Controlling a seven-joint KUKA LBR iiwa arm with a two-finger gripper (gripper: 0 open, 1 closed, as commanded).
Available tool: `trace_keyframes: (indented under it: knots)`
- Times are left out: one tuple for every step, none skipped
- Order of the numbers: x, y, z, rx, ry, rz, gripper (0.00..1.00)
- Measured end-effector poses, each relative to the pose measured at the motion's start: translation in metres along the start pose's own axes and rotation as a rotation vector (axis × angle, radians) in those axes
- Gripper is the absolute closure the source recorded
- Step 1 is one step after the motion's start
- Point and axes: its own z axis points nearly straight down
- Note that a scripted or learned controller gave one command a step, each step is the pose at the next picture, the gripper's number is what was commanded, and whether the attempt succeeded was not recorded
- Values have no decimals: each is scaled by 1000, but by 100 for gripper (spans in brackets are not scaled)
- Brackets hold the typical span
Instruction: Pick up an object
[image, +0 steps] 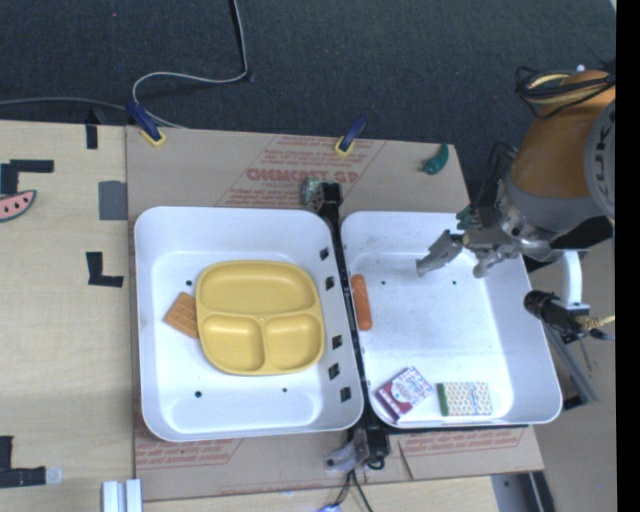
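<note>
My claw (463, 258) hangs spread and empty over the right white plastic bin (520, 330).

Nearest prize is the small orange carrot-shaped toy (362, 302), lying lengthwise against the bin's left wall — probably light, stiff and a bit slick, so I'd pinch across its narrow middle. The small red-and-white packet (404, 390) and flat green-speckled card (466, 398) by the near rim look harder to lift.

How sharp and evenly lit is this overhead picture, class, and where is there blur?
Camera view: even, soft light, faint shadows; the yellow divided plastic tray and orange carrot-shaped stick look fairly sharp; the grey metal tool is slightly blurred; the white bins' walls are bright without hard glare.
</note>
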Motion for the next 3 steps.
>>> trace_keyframes:
  knots:
    - [7, -46, 119, 3, 1, 1, 0]
    - [27, -87, 143, -6, -2, 2, 0]
    - [26, -86, 133, -7, -4, 3, 100]
